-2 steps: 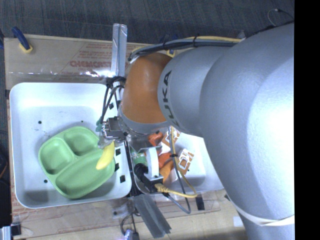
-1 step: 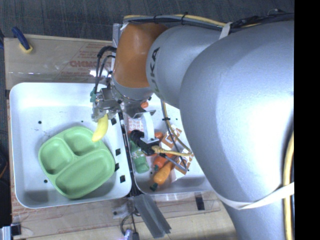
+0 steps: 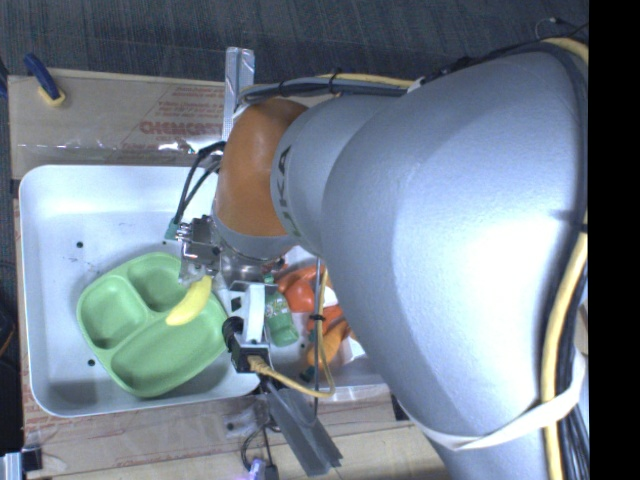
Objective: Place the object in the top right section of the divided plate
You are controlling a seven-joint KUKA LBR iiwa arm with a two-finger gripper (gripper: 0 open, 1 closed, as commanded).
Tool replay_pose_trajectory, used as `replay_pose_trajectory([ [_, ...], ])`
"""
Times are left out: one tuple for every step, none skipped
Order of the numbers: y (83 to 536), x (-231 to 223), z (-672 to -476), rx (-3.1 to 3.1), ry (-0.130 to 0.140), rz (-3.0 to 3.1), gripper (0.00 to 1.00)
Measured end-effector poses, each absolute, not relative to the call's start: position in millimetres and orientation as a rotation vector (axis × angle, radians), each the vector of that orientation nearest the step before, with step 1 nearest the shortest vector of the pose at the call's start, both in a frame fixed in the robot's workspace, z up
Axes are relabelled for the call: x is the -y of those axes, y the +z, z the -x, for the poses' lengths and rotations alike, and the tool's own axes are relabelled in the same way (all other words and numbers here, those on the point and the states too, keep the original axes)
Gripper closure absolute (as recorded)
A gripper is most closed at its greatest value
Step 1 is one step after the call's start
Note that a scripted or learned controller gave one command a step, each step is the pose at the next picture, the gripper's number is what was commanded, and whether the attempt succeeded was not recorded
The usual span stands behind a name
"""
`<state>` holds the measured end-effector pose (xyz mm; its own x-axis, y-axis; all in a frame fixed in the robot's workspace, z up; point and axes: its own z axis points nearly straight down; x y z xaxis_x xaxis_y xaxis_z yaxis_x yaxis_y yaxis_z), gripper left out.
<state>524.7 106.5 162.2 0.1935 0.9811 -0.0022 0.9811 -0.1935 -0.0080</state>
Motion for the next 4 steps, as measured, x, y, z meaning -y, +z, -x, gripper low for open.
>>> replay_pose_trajectory([
  [276.3, -119.3, -556.0, 2.227, 0.004, 2.213, 1.00],
  [210.1, -130.7, -495.9, 2.465, 0.009, 1.940, 1.00],
  [193.3, -127.5, -563.1, 2.684, 0.003, 1.631, 1.00],
  [193.5, -127.4, -563.2, 2.685, 0.003, 1.631, 0.00],
])
